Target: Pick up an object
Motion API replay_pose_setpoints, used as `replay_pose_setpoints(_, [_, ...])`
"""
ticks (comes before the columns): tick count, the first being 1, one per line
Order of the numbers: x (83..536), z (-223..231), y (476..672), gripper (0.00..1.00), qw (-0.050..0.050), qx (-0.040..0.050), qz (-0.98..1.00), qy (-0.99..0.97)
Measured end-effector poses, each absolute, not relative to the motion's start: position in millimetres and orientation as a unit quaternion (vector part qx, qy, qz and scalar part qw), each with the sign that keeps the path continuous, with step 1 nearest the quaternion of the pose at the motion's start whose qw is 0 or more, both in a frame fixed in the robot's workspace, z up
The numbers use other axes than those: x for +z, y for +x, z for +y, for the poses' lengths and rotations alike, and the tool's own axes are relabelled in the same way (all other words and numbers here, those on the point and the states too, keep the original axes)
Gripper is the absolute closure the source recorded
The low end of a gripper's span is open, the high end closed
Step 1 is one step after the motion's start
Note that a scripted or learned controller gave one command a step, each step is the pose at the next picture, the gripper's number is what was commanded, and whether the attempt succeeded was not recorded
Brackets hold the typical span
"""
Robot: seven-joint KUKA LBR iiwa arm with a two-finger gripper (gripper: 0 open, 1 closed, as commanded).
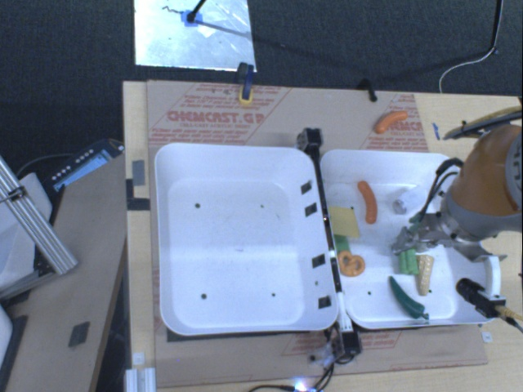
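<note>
My gripper hangs low over the right bin, right above a small light-green piece and beside a cream cone-shaped piece. I cannot see whether it touches either one. In the same bin lie an orange sausage, a yellow cheese square, a green block, an orange round slice, a dark green pod and a small grey item.
The left bin stands beside the right one, with black clips along the shared divider. A second orange sausage lies on the bench behind the right bin. The arm's orange band overhangs the right bin's right side.
</note>
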State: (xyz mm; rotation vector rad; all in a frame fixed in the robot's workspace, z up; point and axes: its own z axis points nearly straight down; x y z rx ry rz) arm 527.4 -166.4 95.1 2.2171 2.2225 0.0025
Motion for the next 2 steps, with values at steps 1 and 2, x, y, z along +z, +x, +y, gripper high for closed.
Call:
replay_pose_setpoints(1, [192.8, -93.9, 591.0, 1.0, 0.005, 0.0043, 0.711, 0.703])
replay_pose_setpoints(2, [184.5, -40.1, 617.8, 1.0, 0.001, 0.0017, 0.711, 0.704])
